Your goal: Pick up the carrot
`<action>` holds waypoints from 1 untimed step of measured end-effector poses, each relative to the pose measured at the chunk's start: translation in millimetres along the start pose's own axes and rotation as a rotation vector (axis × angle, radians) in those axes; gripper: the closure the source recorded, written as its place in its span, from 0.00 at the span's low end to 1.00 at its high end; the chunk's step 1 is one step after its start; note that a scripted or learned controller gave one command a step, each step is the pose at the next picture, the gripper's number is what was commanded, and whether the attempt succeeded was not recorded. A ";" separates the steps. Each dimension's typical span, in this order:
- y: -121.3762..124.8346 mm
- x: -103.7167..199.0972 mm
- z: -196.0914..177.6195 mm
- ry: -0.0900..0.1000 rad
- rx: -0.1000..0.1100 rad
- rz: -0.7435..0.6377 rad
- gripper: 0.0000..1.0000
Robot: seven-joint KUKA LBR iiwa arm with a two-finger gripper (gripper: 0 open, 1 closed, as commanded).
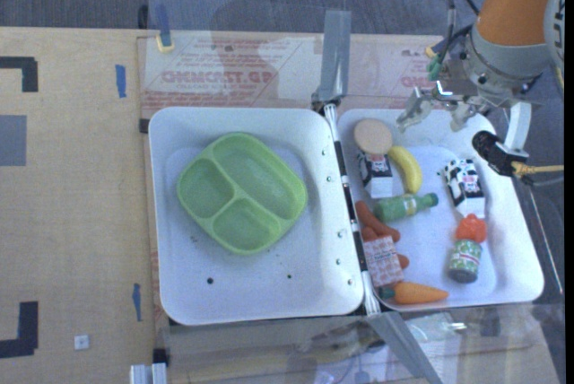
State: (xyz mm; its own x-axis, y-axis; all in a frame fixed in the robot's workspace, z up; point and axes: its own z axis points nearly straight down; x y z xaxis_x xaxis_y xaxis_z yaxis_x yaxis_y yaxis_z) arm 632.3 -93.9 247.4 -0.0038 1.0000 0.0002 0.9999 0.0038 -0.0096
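The orange carrot (420, 292) lies flat at the near edge of the right bin (517, 239), its tip pointing right, just below a red-labelled packet (383, 261). My gripper (439, 114) hangs over the far edge of that bin, well above and behind the carrot. Its fingers (413, 114) are spread open with nothing between them. The whole length of the bin separates the gripper from the carrot.
The right bin also holds a tan round disc (373, 136), a banana (406, 169), a green bottle (405, 207), a cow-patterned carton (462, 180), an orange-capped jar (466, 252) and red sausages (369, 219). A green divided plate (240, 191) sits in the left bin (179, 283).
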 end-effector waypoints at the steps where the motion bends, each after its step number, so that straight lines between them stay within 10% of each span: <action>1: -80.1 18.5 68.0 0.001 -0.001 -0.113 0.00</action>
State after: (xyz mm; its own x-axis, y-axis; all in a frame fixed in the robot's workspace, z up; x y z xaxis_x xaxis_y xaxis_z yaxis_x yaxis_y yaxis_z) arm 551.4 -75.7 180.1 -0.1170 0.9931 0.0018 0.9931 0.1170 -0.0084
